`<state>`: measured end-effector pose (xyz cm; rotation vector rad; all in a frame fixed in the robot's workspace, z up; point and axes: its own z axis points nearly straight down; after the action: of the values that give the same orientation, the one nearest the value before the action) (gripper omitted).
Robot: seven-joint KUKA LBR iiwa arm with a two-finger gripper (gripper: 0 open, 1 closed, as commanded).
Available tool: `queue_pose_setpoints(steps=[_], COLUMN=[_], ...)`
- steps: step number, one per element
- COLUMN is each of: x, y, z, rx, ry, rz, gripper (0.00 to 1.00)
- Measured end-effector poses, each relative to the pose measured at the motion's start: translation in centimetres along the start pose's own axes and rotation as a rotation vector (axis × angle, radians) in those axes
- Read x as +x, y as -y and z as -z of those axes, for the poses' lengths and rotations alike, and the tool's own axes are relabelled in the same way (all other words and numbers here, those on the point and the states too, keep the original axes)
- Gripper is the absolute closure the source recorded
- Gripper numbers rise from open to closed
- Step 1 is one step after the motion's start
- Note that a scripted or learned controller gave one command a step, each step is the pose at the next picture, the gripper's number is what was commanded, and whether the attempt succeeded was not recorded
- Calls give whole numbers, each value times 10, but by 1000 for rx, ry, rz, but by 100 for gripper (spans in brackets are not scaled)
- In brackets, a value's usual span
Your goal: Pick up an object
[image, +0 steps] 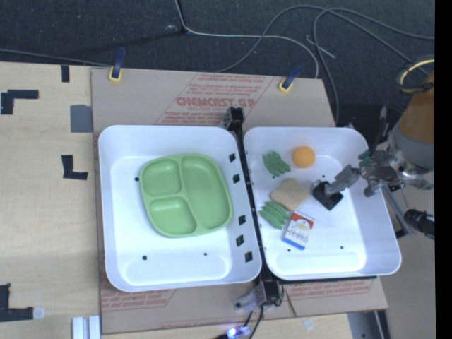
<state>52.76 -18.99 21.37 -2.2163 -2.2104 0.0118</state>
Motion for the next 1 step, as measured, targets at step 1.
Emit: queue_pose_setpoints(steps=[1], x=[0], y=[-3], z=[6], rx=[-12], ry=[3], rz=[4], gripper=[0])
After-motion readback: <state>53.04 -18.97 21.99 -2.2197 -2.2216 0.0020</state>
